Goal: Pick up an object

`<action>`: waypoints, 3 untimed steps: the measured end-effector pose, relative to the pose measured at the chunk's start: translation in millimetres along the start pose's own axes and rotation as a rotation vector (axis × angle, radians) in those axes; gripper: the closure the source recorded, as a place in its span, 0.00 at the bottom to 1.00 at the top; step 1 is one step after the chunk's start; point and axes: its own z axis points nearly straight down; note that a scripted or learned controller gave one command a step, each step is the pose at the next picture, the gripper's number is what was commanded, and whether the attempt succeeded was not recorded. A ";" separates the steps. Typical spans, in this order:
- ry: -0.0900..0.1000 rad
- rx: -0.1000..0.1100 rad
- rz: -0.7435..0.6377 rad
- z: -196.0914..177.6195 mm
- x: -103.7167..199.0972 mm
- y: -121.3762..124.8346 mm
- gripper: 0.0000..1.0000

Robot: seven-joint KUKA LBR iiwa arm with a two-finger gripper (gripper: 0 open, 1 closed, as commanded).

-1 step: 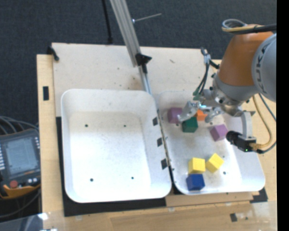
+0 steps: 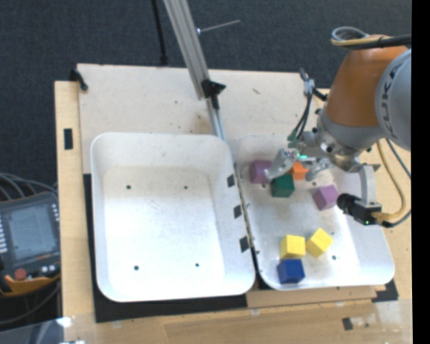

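— metal claw (image 2: 295, 165) first: it hangs low in the right bin (image 2: 373, 264), over the knot of blocks at the far end. whether it's apart or together, i can't tell; the wrist and cables crowd that spot.

— does it have anything?

— nothing i can see clamped. a green block (image 2: 282, 186) sits just under and to the left of it, an orange block (image 2: 299, 170) is tucked right against the tip, half hidden. either looks like the target, judging by where the claw sits.

— and further out?

— a purple block (image 2: 259, 170) beside the green one, near the bin's left wall. another purple block (image 2: 325, 196) lies on the other side, under the arm (image 2: 358, 99). nearer the front edge, two yellow blocks (image 2: 293, 246) side by side and a blue block (image 2: 291, 271) just in front of them.

— why go for the crowded end?

— my guess: that cluster lies closest to the arm's reach from the right. the crowding is a risk, though; a neighbour could get nudged or pinched along.

— the left bin (image 2: 100, 192)?

— bare white floor, a few dark specks. it touches the right bin along the middle, likely the drop side. a slanted metal pole (image 2: 190, 41) crosses above the bench (image 2: 129, 99).

— so how far along?

— i'd judge it's at the grasp, nothing lifted yet.
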 end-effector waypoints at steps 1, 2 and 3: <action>-0.001 0.008 0.002 62.5 1.8 -4.0 0.00; -0.001 0.006 0.002 115.3 -10.3 -5.4 0.00; -0.001 0.001 0.003 126.6 -11.6 -4.8 0.00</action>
